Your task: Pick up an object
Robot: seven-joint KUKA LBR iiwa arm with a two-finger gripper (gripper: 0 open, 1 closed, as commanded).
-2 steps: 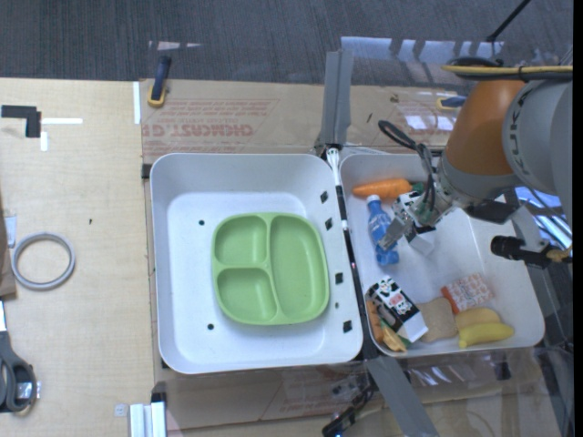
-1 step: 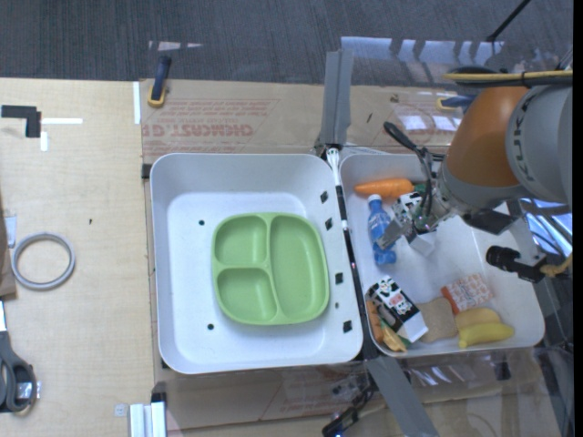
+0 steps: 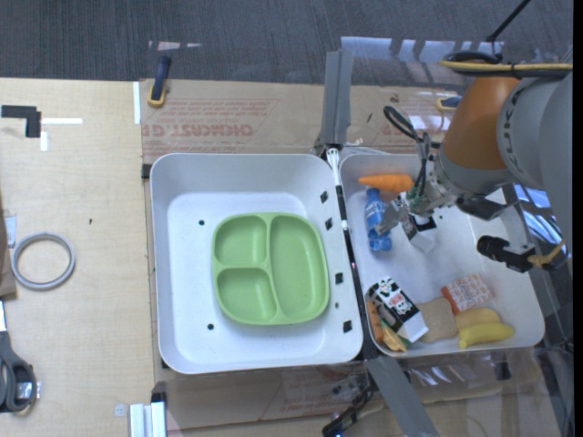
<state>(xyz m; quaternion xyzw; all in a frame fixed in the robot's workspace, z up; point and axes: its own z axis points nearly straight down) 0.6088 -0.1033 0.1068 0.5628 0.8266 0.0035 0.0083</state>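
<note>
While poised in the right bin point(image 3: 524, 285), gripper point(image 3: 414, 215) state impossible to tell; blue bottle point(image 3: 376, 218) just to its left, touching nothing visible, long axis running up-down.

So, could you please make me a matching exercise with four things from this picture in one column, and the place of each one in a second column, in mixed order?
Column 1
1. green divided plate
2. carrot
3. banana
4. tape roll

Column 2
A. on the wooden bench, left of both bins
B. near front right corner of the right bin
C. middle of the left bin
D. top of the right bin, close to the gripper

Pairs: 1-C, 2-D, 3-B, 4-A
</note>
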